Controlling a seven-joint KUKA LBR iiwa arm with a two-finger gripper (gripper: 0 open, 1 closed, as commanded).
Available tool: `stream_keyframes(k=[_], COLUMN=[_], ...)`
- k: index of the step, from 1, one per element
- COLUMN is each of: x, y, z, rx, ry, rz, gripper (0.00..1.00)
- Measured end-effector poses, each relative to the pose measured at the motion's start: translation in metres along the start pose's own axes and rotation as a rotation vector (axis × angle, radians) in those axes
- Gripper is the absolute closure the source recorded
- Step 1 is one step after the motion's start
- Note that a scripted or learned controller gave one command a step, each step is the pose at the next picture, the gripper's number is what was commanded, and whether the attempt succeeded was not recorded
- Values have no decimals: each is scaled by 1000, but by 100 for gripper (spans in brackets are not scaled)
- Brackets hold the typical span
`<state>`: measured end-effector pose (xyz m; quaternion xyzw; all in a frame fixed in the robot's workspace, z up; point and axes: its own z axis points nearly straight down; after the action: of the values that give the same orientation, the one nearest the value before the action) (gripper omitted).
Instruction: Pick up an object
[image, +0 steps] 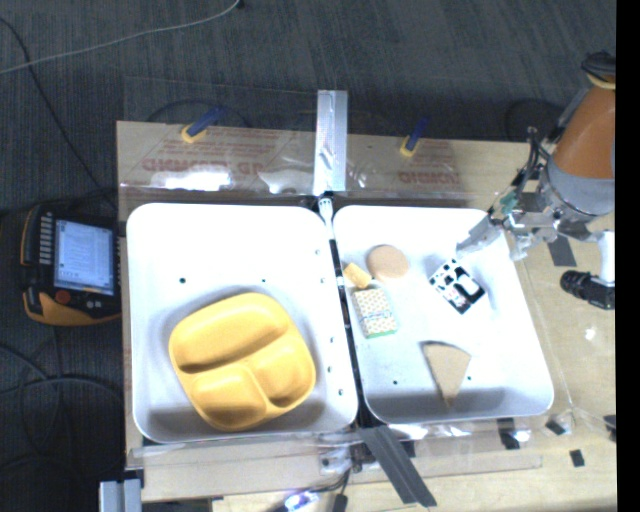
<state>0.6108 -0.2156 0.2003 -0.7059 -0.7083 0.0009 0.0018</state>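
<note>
The gripper (478, 238) hangs over the right bin's (530, 340) far right corner, and honestly I can't tell how it's set or whether it's got anything. Just below it sits the black-and-white checkered block (456, 285). Further left are a round tan disc (388, 262) and a dotted card (375, 310); a tan wedge (447, 368) lies lower down.
</note>
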Motion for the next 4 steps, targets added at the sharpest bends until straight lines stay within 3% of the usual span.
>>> stream_keyframes(k=[1,2,3,4], x=[-1,2,4,10], y=[11,30,61,-8], z=[90,108,109,110], rx=[-8,-13,10,-11], ry=[2,8,18,-3], rz=[-96,-69,-116,-150], gripper=[0,0,0,0])
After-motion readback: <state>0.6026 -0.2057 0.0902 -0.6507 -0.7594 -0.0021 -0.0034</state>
